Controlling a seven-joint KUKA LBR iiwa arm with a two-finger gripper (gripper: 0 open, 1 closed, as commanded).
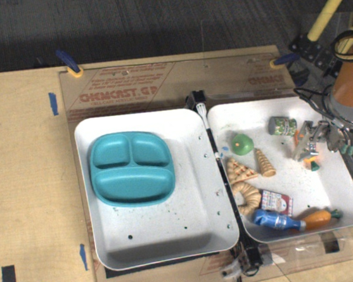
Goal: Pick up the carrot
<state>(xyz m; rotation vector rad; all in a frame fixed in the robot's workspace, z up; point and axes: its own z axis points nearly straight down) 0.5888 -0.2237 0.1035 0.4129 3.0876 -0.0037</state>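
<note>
Partly hidden by clutter, the gripper (309,143) hangs well above the carrot (318,219); its state is unclear.

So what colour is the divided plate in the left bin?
Teal, seen in the camera view: divided plate.

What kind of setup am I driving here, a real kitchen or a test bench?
Most likely a lab test bench, not a kitchen. Two shallow white bins sit on clamped cardboard, one bearing a teal divided plate, the other toy items such as a carrot and a green ball. Blue tape marks dot the bench.
</note>
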